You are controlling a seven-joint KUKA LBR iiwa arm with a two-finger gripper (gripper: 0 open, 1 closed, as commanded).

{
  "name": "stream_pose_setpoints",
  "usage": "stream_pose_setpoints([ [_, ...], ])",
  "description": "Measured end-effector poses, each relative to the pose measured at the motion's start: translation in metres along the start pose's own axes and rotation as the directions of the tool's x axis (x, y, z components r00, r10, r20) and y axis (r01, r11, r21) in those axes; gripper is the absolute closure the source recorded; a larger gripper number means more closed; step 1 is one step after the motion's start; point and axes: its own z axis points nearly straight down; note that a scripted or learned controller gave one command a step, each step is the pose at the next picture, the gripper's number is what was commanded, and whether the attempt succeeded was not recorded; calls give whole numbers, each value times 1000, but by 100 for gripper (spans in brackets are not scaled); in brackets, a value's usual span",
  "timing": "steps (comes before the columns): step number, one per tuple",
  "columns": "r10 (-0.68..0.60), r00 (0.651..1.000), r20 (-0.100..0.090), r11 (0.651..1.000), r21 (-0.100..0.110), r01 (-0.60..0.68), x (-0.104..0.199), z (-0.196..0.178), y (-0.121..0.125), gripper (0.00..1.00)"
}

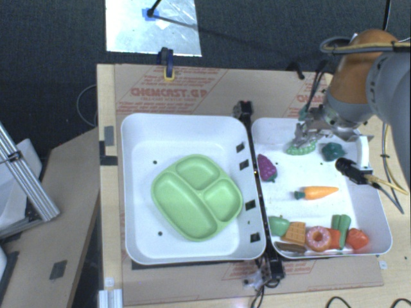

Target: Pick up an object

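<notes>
I see the tool (307,135) low over a pale green round toy (300,149) in the right white bin (376,217), near a dark teal toy (332,151).

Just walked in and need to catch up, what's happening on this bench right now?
A grey robot arm is reaching in from the right with its claw lowered over a pale green object at the far end of the right bin. Whether it has a grip on that piece can't be told from here. The same bin also holds a toy carrot, a purple piece, a doughnut and other play food. The left bin holds a green divided plate.
</notes>
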Motion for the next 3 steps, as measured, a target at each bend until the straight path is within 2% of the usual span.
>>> stream_pose_setpoints([
  [2,-3,1000,-1,1000,3,3,-3,-77,8,100],
  [3,-4,1000,-2,1000,7,4,44,-77,-12,100],
])
